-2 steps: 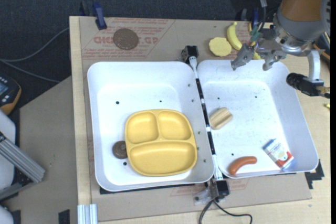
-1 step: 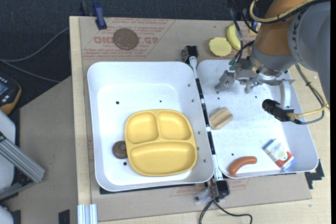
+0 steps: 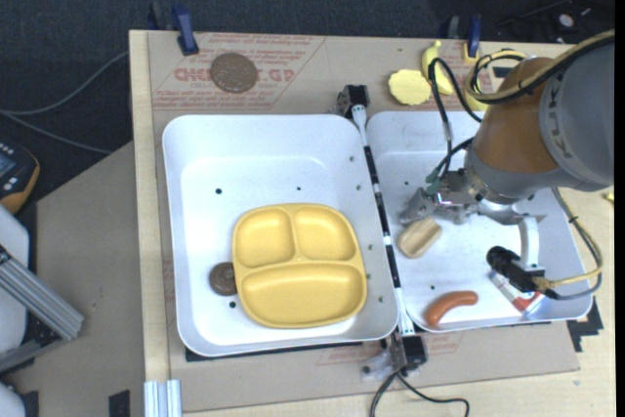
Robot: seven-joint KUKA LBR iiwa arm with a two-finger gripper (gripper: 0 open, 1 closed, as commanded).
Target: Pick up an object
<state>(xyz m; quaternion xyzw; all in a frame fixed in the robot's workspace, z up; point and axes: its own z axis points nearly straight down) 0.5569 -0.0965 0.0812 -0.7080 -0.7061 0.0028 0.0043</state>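
Note:
My gripper point(image 3: 437, 201) hangs low over the left half of the right bin point(image 3: 557, 234). A tan bread roll point(image 3: 420, 237) lies just below and to the left of it, close to it or touching it; I cannot tell which. An orange-red sausage point(image 3: 449, 307) lies near the front edge of the same bin. The left bin point(image 3: 195, 161) holds a yellow divided plate point(image 3: 298, 264) with a small brown cookie point(image 3: 224, 279) against its left side.
On the board behind the bins lie a brown disc point(image 3: 232, 71) and a yellow toy point(image 3: 410, 87). The arm's grey and orange body point(image 3: 532, 137) covers the back right of the right bin. A black divider point(image 3: 376, 200) runs between the bins.

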